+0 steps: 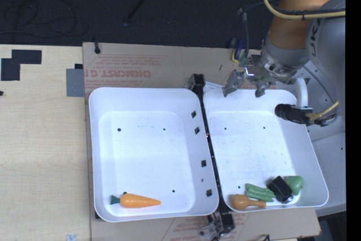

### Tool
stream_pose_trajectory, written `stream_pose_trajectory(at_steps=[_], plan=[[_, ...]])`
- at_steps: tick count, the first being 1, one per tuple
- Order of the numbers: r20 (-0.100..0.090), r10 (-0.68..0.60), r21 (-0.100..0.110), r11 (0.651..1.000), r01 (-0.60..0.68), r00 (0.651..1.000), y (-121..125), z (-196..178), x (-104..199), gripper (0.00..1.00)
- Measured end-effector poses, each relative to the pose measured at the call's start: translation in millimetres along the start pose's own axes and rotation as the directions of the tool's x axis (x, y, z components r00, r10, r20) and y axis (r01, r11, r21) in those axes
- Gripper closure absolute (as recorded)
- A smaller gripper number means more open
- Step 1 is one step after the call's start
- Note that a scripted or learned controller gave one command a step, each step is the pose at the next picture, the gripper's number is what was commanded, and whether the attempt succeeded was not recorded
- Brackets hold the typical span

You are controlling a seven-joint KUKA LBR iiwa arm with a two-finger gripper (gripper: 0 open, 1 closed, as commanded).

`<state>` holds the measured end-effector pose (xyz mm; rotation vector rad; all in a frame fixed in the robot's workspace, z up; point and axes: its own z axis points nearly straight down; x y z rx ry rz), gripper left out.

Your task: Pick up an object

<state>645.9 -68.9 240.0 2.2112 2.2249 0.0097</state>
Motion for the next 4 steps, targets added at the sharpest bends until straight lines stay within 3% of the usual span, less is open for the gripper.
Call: stream_pose_trajectory(at_steps=[1, 2, 3, 4], plan=[[0.008, 0.013, -0.001, 1.000, -0.013, 1.000, -2, -93, -104, 0.00], [0.003, 0.004, 0.010, 1.000, -0.004, 1.000, -2, -96, -98, 1.00], [0.000, 0.004, 0.013, 1.000, -0.004, 1.000, -3, -58, -91, 1.00], [0.002, 0.007, 0.012, 1.000, -0.007, 1.000, -3, -46, -119, 1.00]])
